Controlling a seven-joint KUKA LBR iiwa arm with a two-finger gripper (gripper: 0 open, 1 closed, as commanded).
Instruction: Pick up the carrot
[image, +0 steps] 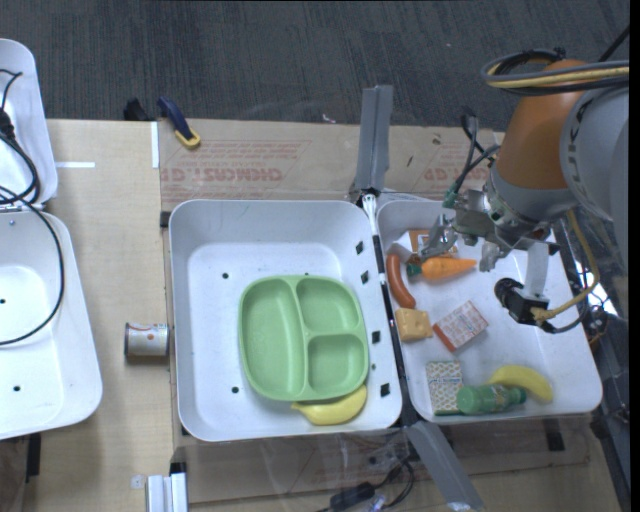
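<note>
The carrot (449, 267) is orange with a small green top and lies on its side near the back of the right bin (575, 385). My gripper (462, 250) hangs right over it, fingers spread apart, one finger (435, 240) by the carrot's leafy end and the other past its tip. The carrot rests on the bin floor between them and is not clamped.
Around the carrot the right bin holds a red sausage (400, 280), a tan block (413, 324), a red-white box (461, 325), a green packet (443, 378), a green bottle (490, 399) and a banana (522, 380). The left bin (200, 300) carries a green divided plate (305, 335) and a second banana (330, 410).
</note>
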